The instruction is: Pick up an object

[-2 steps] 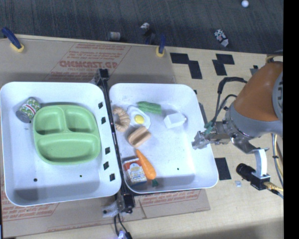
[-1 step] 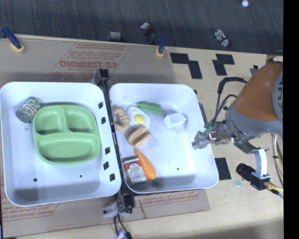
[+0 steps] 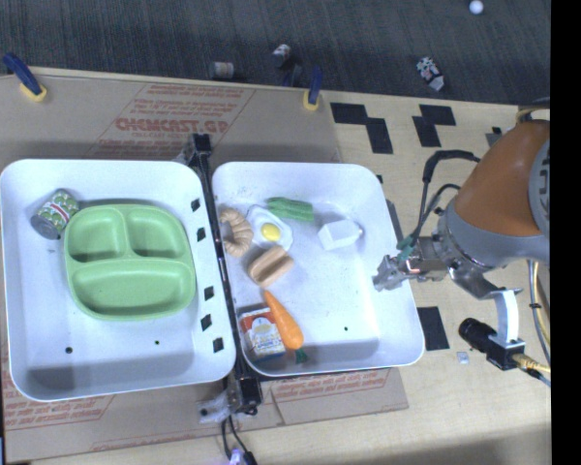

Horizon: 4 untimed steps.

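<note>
My pincer (image 3: 392, 271) hangs at the right rim of the right bin (image 3: 368, 342). It looks small and blurry from up here, so I cannot tell how it is set, and I see nothing in it.

The things I could pick all lie in this bin, toward its left side. There is a fried egg (image 3: 269, 229), a green veggie (image 3: 290, 208) just above it, a bread roll (image 3: 269, 263), a carrot (image 3: 285, 325) and a little red box (image 3: 259, 335) touching it. A white block (image 3: 337, 232) sits nearest to me — with bare floor around it.

I think I am at the start: reaching in, nothing picked yet.

Next I need to choose one thing, move over it and go down straight. The white block looks easiest — nothing crowds it. The green tray (image 3: 131, 260) and the can (image 3: 54, 211) are in the left bin (image 3: 97, 376), far off.
</note>
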### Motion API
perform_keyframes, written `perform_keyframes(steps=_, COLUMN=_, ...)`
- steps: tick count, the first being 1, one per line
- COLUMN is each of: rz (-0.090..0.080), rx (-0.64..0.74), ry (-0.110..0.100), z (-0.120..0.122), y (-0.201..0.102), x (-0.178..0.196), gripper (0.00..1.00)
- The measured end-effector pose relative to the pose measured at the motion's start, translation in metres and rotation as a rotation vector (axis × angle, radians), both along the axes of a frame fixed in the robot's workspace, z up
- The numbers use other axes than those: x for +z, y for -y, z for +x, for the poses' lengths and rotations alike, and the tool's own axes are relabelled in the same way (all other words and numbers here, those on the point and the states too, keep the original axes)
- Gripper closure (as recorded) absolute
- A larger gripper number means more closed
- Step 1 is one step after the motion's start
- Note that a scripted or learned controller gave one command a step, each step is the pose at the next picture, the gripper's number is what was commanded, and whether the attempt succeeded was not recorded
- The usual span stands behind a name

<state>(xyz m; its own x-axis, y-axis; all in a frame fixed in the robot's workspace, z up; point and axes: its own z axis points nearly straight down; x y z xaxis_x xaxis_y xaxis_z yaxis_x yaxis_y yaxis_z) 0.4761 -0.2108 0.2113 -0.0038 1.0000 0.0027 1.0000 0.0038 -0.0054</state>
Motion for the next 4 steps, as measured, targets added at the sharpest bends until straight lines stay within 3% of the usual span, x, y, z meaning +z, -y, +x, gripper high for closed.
perform_keyframes(steps=1, rz=0.0, rx=0.0, ry=0.0, z=0.0, y=0.0, x=0.0, gripper=1.0)
perform_keyframes(steps=2, rz=0.0, rx=0.0, ry=0.0, z=0.0, y=0.0, x=0.0, gripper=0.0)
perform_keyframes(steps=3, rz=-0.002, rx=0.002, ry=0.004, z=0.001, y=-0.002, x=-0.119, gripper=0.0)
perform_keyframes(steps=4, rz=-0.003, rx=0.005, ry=0.003, z=0.001, y=-0.001, x=-0.109, gripper=1.0)
